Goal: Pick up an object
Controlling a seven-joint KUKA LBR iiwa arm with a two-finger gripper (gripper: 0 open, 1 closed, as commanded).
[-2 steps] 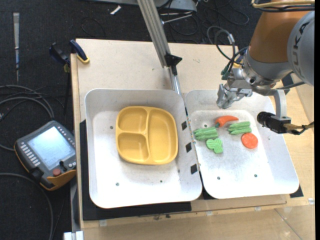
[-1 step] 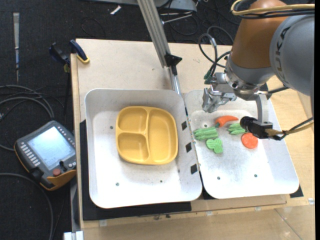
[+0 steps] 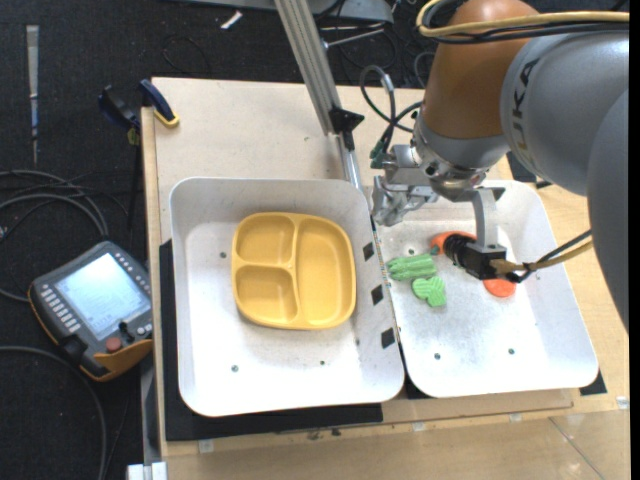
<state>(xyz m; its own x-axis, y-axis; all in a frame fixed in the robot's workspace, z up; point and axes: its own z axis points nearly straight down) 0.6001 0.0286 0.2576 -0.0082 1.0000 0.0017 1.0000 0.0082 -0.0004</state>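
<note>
Two shallow white bins sit side by side along the near edge of the desk, their inner rims touching at a seam marked with small black tabs. The left bin holds a yellow plate with three compartments. It lies flat near the middle of the bin, a little toward the far side.

The right bin is bare white along its near half. Further back, near the seam, lie the things to be picked. A ridged green piece lies there, with a second, lumpier green piece just beside it on the side nearer the desk's front. Toward the desk's right edge a red-orange piece lies partly hidden. A small orange piece sits a little farther back than the green ones.

Beyond these, the pincer hangs over the far left corner of the right bin, close to the seam and apart from the green pieces. Whether it is wide or narrow cannot be told from this angle. The grey arm with its orange band comes in from the right.

On the far part of the desk a slanted metal bar rises from near the bins' far rims. A blue and yellow clamp grips the far left corner.
</note>
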